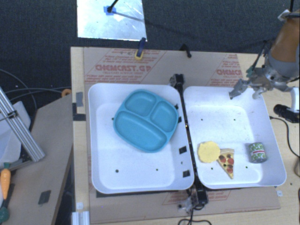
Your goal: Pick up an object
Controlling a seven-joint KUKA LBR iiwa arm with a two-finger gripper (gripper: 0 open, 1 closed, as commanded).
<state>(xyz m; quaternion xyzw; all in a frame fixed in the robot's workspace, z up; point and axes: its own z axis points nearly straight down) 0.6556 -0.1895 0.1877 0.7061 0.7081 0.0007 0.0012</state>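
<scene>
You have two white bins side by side on the tabletop: the left bin (101,172) carries a blue divided plate (146,120). In the right bin (269,170), near its front, lie a yellow disc (208,151) touching a pizza slice (227,161), and a small green can (257,152). Your hand (245,91) hovers over the far rim, fingers spread, holding nothing.

Grey arm (281,74) with an orange band (287,43) above the wrist — two pale metal-grey fingers (236,89) below.
</scene>
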